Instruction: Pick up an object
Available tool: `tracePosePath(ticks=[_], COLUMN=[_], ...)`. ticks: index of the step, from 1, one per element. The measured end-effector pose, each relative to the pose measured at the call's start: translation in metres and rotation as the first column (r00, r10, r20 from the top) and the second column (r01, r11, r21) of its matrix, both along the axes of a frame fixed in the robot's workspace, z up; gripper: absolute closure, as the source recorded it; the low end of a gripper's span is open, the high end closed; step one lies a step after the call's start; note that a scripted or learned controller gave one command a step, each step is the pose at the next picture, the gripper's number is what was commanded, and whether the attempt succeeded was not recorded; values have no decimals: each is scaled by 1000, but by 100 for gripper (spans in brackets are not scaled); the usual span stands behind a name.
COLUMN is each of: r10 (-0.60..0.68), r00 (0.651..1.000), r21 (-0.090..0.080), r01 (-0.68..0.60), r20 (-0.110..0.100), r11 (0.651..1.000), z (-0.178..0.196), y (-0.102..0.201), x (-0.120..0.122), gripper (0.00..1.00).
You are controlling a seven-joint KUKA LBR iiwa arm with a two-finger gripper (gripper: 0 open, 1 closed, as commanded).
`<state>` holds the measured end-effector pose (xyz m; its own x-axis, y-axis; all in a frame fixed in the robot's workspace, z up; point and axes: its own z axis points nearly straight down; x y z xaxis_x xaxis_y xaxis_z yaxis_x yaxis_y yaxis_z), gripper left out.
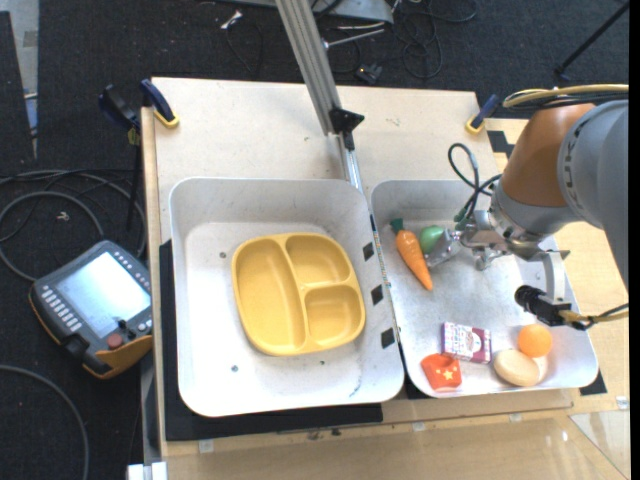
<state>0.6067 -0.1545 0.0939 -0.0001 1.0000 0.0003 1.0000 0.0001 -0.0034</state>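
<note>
Bench-mounted right white bin (pixel 580 373) held the metal two-finger gripper (pixel 446 244), jaw state indeterminate, beside an orange plastic carrot (pixel 413 256) and small green ball (pixel 432 237); crowding risked a slipped grasp.

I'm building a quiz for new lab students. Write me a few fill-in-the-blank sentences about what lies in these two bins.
1. The yellow divided plate lies in the ____ bin.
2. The toy carrot has an orange body and a ____ top.
3. The orange ball touches a ____ rounded object.
4. The pincer is next to a ____ ball.

Missing words: left; green; cream; green
</note>
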Motion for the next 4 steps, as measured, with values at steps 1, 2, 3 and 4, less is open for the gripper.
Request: tracePosePath(ticks=[1,2,3,4], r10=[0,-1,3,3], r00=[1000,1000,1000,1000], r21=[-1,-2,-3,-3], r01=[0,1,-3,-3], r20=[4,10,12,11], r11=[1000,1000,1000,1000], z=[12,67,129,183], y=[0,-2,4,4], x=[1,-8,-7,-6], gripper=[100,100,100,100])
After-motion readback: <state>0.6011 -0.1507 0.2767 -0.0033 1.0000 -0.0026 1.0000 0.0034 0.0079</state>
